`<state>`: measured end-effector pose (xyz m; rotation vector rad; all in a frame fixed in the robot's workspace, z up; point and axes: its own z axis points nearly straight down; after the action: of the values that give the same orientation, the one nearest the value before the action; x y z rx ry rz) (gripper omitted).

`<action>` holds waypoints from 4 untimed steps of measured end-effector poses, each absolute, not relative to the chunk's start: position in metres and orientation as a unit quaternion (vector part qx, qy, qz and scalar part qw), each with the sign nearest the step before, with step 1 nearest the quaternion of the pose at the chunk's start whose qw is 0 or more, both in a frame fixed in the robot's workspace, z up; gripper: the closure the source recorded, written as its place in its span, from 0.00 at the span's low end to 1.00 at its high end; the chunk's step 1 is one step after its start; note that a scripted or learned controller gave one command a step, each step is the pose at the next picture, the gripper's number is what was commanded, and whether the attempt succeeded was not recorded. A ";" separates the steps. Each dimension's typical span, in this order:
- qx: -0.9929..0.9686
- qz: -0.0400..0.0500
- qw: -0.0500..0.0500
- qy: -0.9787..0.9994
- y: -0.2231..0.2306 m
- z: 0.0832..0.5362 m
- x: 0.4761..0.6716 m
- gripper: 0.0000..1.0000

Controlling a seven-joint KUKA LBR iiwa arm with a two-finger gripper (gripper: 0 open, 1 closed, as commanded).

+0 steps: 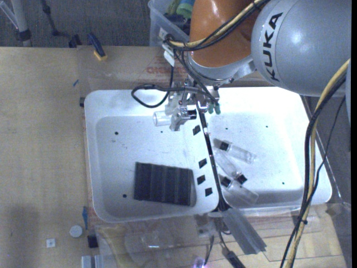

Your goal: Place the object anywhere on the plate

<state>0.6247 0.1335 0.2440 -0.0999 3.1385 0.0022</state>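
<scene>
Camera view: gripper (186,109) at upper centre of frame, over upper right part of left bin (111,149); open or closed, cannot tell. Clear vial (162,118) sideways just left of gripper; held or only touching, unclear. Dark ribbed plate (163,183) flat in lower part of left bin, well apart from clear vial. Right bin (279,144): capped vial (234,149) near centre, second capped vial (239,184) below it, both close to shared wall.

Setting: robotics lab. Evidence: large grey KUKA arm (304,38) with orange band and trailing cables; plywood bench (39,149); white bin (89,149) beside second white bin (290,110); grey carpet (111,15); clear tub (162,10) of mixed coloured items behind.
</scene>
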 end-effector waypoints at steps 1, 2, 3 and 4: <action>-0.184 0.001 0.003 0.983 0.064 0.208 0.658 1.00; -0.091 0.001 0.004 0.996 0.104 0.275 0.667 1.00; -0.299 0.001 0.002 0.954 0.049 0.213 0.663 1.00; -0.086 0.001 0.004 0.996 0.096 0.283 0.667 1.00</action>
<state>0.6674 0.0960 0.2833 -0.2683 3.1220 0.0030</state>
